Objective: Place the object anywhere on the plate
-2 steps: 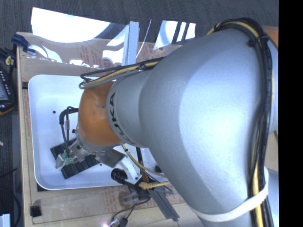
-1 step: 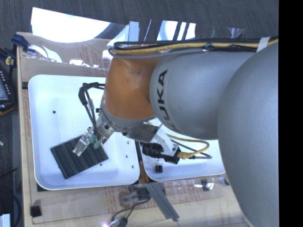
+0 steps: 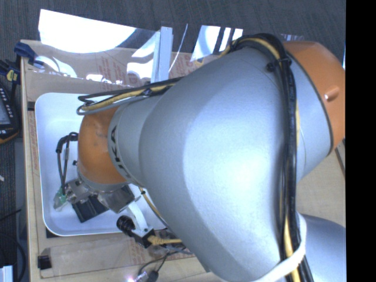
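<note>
Arm (image 3: 235, 157) reaches in from the right and sits over most of the worktop (image 3: 88, 263), covering the middle and right. Left bin (image 3: 44, 157) lies at the left, its left wall and near-left corner exposed. Wrist end of the arm hangs over the bin's near half, with cables (image 3: 61, 157) just left of it. Gripper (image 3: 88, 207) sits low over the bin floor, probably not touching. Cable bundle (image 3: 111, 96) runs along the arm's far side, above the bin's far wall.
</note>
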### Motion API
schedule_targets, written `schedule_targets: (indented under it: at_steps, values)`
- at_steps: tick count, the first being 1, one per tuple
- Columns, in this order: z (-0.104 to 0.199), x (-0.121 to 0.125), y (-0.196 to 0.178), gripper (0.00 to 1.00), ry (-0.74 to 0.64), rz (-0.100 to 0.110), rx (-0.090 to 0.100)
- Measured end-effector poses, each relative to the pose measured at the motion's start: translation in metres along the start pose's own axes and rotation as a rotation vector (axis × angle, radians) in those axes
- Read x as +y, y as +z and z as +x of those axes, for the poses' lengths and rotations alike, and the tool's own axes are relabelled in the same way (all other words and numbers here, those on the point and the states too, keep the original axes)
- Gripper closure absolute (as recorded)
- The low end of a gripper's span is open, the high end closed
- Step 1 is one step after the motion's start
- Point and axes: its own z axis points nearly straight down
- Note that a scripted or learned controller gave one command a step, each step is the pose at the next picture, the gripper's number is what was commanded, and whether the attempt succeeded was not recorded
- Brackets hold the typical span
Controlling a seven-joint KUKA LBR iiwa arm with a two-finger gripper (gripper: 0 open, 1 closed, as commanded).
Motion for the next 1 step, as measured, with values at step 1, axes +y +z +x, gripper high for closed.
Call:
schedule_targets:
  at_steps: [1]
  values:
    - [-0.0836,-0.0028,-0.1161,1.00,0.028,-0.007,0.001]
